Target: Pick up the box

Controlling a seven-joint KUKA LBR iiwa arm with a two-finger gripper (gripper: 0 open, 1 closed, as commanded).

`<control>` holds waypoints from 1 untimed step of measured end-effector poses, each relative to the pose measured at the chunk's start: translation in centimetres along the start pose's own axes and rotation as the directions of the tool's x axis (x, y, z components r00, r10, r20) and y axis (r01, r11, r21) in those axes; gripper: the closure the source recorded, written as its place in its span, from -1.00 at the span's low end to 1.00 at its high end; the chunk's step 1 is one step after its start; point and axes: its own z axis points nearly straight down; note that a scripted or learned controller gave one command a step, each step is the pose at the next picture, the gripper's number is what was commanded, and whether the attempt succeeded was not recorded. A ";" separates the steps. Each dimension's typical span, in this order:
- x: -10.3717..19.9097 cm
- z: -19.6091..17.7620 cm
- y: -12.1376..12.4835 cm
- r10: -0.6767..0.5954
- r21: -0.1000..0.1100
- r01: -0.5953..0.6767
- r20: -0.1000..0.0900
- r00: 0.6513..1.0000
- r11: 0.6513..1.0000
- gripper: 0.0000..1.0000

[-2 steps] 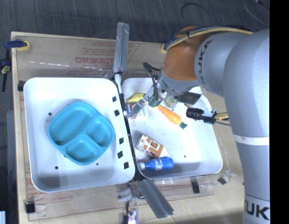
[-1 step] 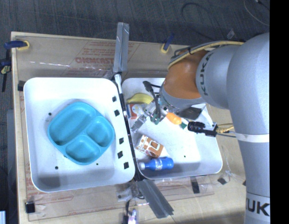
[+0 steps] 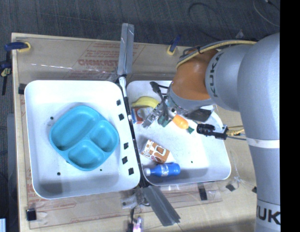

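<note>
- The arm (image 3: 247,81) reaches in from the right, its orange band (image 3: 191,79) sitting over the back of the right bin (image 3: 215,170).
- The end effector (image 3: 157,115) is low in the back left part of that bin, pointing toward the divider between the bins.
- Whether its fingers are apart or together cannot be told; they are small and blurred against the clutter.
- The box (image 3: 155,152), white and orange-brown, lies flat on the right bin's floor, nearer the front, left of centre.
- The box is apart from the end effector, with bare bin floor between them.
- A blue bottle (image 3: 163,169) lies on its side just in front of the box, along the bin's front wall.
- A banana (image 3: 145,102) rests near the back left corner, just beside the end effector.
- An orange item (image 3: 180,123) sits just to the right of the end effector, beneath the wrist.
- A small red item (image 3: 137,114) lies against the divider, left of the end effector; what it is cannot be told.
- The left bin (image 3: 34,129) holds a blue tray (image 3: 83,137) with three compartments, near its centre.
- Both bins sit side by side on the surface (image 3: 63,57).
</note>
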 end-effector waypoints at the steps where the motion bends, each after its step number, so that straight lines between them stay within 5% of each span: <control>1: 5.6 -8.3 3.8 0.393 0.016 -0.393 -0.015 0.919 0.919 1.00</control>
